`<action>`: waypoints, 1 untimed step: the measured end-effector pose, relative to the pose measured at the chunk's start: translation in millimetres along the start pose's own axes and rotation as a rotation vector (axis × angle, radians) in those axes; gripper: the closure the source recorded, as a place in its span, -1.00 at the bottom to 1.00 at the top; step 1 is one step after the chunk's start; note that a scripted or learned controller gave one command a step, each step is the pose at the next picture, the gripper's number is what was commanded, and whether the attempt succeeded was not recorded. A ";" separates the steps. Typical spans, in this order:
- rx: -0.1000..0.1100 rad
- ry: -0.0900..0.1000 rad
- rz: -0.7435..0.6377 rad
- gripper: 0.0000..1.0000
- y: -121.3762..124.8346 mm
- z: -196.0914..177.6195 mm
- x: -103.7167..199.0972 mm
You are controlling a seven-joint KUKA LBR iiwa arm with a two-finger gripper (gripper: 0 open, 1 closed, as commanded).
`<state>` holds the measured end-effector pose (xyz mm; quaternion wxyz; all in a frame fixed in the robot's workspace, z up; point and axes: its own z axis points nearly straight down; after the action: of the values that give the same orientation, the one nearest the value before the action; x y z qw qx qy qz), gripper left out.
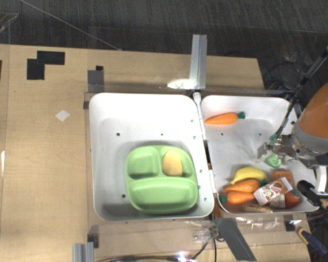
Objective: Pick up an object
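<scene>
The right bin (pixel 246 107) holds a carrot (pixel 223 119) with a green top near its far wall. A heap lies at its near edge: a yellow banana (pixel 249 174), two orange carrot-like pieces (pixel 239 193) and a white and red packet (pixel 271 191). My gripper (pixel 274 148) hangs low over the right part of this bin, just above a small green object (pixel 273 160). Nothing is seen held in it. The arm's orange band (pixel 320 119) rises behind it at the right edge.
The left bin (pixel 106 146) holds a green divided plate (pixel 153 195) with a yellow rounded item (pixel 173 162) in its upper right compartment. A metal post (pixel 199 61) stands behind the seam between the bins. Dark cables lie at the right.
</scene>
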<state>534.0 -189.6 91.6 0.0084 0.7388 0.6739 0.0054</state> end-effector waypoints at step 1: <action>-0.005 0.003 -0.004 1.00 2.8 -12.7 2.7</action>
<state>536.8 -187.0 104.4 0.0093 0.7374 0.6753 0.0083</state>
